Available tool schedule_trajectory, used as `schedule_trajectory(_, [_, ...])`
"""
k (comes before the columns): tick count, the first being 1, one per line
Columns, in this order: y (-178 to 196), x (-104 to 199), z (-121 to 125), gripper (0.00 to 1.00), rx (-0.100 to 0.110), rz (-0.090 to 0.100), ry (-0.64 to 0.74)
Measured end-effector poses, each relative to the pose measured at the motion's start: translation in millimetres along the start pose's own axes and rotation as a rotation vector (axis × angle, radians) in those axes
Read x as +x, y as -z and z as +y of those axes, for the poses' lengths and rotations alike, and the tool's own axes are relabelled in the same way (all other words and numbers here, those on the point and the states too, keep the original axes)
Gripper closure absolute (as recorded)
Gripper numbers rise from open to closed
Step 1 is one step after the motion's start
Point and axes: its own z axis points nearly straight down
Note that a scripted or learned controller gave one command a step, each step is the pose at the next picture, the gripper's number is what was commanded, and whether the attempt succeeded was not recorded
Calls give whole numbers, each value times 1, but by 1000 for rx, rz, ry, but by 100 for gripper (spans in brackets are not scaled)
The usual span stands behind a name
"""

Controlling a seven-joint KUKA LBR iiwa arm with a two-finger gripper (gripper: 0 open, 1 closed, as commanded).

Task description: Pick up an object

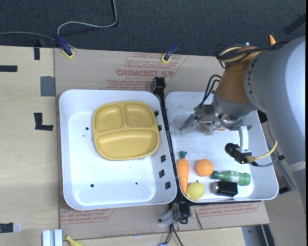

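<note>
I see dark carpet [143, 9] beyond the bench, a cable [87, 25] trailing across it, and brown cardboard [138, 70] clipped over the pale wooden benchtop [15, 137].

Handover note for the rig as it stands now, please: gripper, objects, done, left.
Gripper: low over the upper part of the right bin, nothing visibly between its jaws.
Objects: carrot, orange ball, yellow lemon, green bottle and a black item cluster at the right bin's near edge. Yellow divided plate sits in the left bin.
Done: nothing picked.
Left: choose an object, grasp and lift.
</note>
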Motion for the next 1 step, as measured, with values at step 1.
schedule_trajectory(1, [-11, 2, 58, 0, 2, 1, 1])
